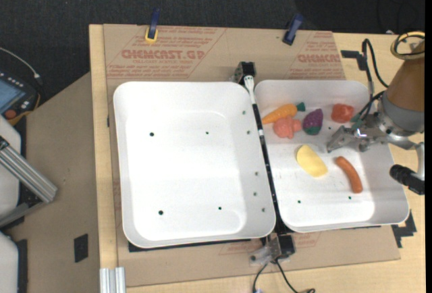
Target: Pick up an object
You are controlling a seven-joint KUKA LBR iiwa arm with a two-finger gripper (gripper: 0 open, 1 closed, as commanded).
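The right bin [378, 214] holds several toy foods. An orange carrot [279, 113], a pink piece [287, 127] and a purple eggplant [312, 121] lie at its far left, with a red tomato [342, 112] further right. A yellow lemon-like piece [311, 161] and a reddish sausage [349, 173] lie in the middle. My gripper [346, 137] hangs over the bin between the tomato and the sausage, just right of the eggplant. It looks open, with nothing between its fingers.
The left bin [135, 150] sits beside the right one, their rims meeting at a black-clipped seam [260, 143]. Blue clamps [154, 21] [293, 28] hold the cardboard base at the back. The arm's orange-banded body [410, 86] and cables crowd the right edge.
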